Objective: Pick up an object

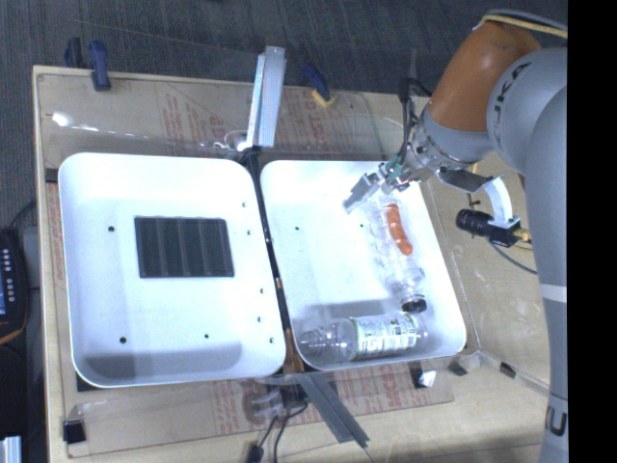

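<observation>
In the right bin (318, 258) lie two clear plastic bottles. One bottle (364, 337) with a printed label rests on its side along the front wall. The other bottle (396, 247), with an orange item inside and a black cap at its near end, lies lengthwise near the right wall. My gripper (374, 187) hangs over the bin's far right corner, just above the far end of that second bottle. Nothing shows between its fingers.
The left bin (96, 307) holds a dark grey ribbed rectangular pad (183, 247). A metal divider bar (266, 96) stands up behind the bins. Blue clamps (98, 64) sit at the bench's far edge. A black cable fitting (482, 224) sticks out right of the right bin.
</observation>
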You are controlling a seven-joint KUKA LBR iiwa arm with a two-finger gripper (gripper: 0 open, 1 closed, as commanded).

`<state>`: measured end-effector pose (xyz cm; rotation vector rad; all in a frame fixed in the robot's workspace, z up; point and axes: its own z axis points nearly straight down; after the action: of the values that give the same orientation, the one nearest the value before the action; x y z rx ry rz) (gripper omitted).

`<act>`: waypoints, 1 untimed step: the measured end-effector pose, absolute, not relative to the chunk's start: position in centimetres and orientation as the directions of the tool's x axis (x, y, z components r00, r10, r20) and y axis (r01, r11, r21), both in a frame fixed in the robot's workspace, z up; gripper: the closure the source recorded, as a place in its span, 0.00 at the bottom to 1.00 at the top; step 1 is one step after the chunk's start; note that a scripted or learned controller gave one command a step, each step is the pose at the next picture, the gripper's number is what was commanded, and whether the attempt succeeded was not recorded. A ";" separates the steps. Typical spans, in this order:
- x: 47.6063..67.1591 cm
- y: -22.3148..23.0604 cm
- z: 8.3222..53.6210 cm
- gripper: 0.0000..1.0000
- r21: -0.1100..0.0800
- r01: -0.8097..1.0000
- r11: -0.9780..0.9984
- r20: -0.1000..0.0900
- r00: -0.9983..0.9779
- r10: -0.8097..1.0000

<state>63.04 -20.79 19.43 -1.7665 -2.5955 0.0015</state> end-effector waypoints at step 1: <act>61.7 -20.8 20.7 0.00 -0.003 0.933 0.361 0.001 -0.361 0.933</act>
<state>61.73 -20.81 20.71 -1.7746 -2.5891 0.0020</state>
